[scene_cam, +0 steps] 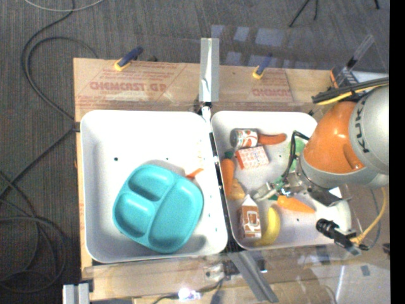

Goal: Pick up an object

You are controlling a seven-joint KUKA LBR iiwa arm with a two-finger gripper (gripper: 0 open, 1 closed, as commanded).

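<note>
1. We see two shallow white bins side by side on the tabletop (126, 87). The left bin (107, 132) holds a teal plastic plate with three sections (159, 209).
2. The right bin (304, 120) is full of small things: a red and white can lying on its side (245, 137), a pink and white box (251, 158), a long orange carrot by the left wall (229, 179), a brown carton (250, 221), a yellow banana (273, 225) and a small orange carrot (295, 204).
3. The grey arm with the orange band (332, 145) reaches down into the right bin. Its gripper (283, 187) sits low in the middle, just above the small orange carrot and near the carton.
4. We cannot tell how the jaws stand, because the wrist hides them.
5. We think the arm is at the reaching step. Next, it needs to close on one thing and lift it straight up.
</note>
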